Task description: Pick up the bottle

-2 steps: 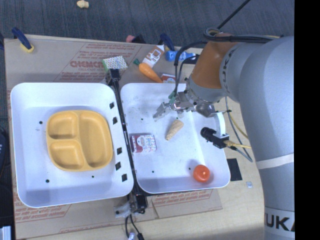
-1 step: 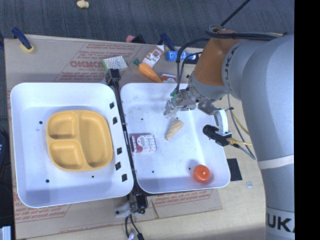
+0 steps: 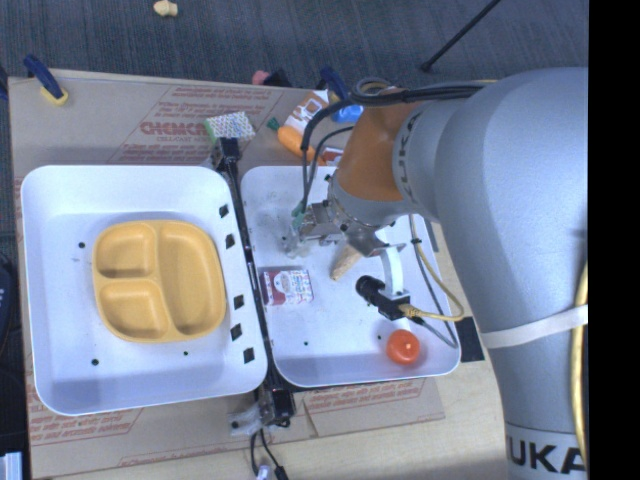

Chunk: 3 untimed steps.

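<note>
A bottle-like item [image 3: 303, 120], orange and white with a blue end, lies on the cardboard just behind the right bin's [image 3: 330, 368] far rim, partly hidden by the arm's cables. My gripper [image 3: 298, 236] hangs low over the upper left part of the right bin, below the orange wrist band [image 3: 372, 158]. It is well in front of that bottle-like item. Whatever lies right under the gripper is too small and blurred to make out.
In the right bin lie a red and white packet [image 3: 287, 286], a beige cone-shaped piece [image 3: 345, 261] and a small orange ball [image 3: 403, 347]. The left bin [image 3: 50, 368] holds a yellow divided plate [image 3: 158, 279]. The big grey arm covers the right side.
</note>
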Available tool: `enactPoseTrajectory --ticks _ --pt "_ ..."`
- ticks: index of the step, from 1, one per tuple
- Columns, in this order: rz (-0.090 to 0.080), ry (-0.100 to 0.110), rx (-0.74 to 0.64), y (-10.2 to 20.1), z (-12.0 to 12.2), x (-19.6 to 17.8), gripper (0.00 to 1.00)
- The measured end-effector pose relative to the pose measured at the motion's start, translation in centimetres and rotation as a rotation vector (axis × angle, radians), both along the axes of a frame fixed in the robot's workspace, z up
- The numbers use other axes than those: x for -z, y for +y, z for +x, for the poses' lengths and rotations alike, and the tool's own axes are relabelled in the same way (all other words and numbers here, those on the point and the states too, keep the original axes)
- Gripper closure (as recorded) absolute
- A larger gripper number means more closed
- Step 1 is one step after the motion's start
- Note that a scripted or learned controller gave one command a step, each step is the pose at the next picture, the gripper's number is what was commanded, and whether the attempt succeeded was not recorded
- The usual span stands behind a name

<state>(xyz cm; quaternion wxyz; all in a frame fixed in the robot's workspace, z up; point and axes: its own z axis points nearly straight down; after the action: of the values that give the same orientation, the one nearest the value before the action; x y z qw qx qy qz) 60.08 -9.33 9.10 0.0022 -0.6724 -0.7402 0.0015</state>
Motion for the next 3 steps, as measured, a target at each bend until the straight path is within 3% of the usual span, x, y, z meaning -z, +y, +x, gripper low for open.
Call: enactPoseTrajectory --ticks 1,2,3 --pt "0.000 -0.003 -0.020 2.8 -4.0 -10.1 1.00" --pt "0.001 0.000 -0.112 5.6 -9.5 -13.4 1.00" --pt "0.001 0.000 -0.236 8.9 -12.5 -13.0 1.00"
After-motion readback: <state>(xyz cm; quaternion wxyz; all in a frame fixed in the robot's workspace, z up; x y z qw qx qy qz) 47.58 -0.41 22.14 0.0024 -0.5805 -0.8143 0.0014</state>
